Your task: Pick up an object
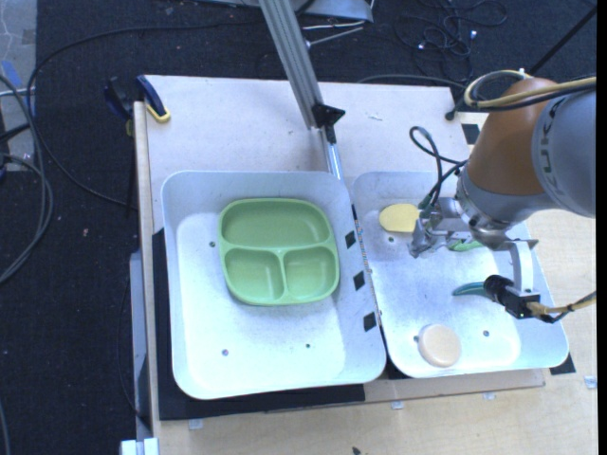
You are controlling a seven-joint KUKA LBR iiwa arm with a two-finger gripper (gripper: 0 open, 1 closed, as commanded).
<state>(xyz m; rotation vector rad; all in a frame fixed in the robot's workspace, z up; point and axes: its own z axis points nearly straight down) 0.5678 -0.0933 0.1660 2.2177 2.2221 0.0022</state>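
In the right bin (408,320) lie a yellow rounded piece (398,219) near the back, a cream round object (440,345) near the front, and a teal-green item (468,290) at the right, partly hidden by a black part of the arm. A small green thing (463,245) peeks out beside the wrist. My gripper (424,241) hangs low over the right bin, just right of the yellow piece and slightly nearer than it. The grey arm with its orange band comes in from the right.
The left bin (190,349) holds a green divided plate (280,250). A slanted metal pole (296,50) rises from the bench behind the bins. Cables trail beside the wrist. The bench edge runs along the front.
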